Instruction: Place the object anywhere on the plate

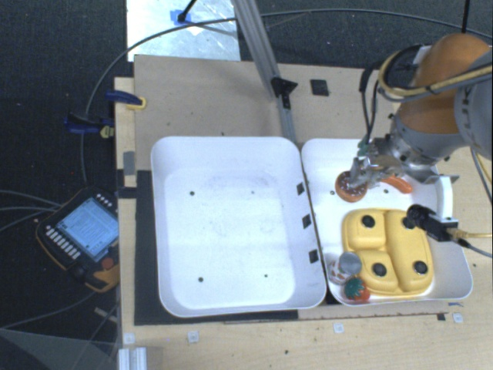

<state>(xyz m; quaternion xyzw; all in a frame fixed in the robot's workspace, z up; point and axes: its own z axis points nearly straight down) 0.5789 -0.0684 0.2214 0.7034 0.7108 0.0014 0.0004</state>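
Observation:
A yellow sectioned plate [389,254] lies in the front part of the right bin [323,160]. Just behind its left corner rests a small round brown object [350,191]. My gripper [357,177] hangs directly over that brown object, low and at its top edge; whether it touches it I cannot tell. An orange curved piece [398,182] lies right of the gripper, partly under the wrist.
A small grey cup [350,263] and a green-and-red toy [354,287] lie by the plate's front left corner. The left bin [227,222] adjoins the right one. A black cable fitting [423,220] overhangs the plate's right side. A teach pendant [83,233] lies off the bench at left.

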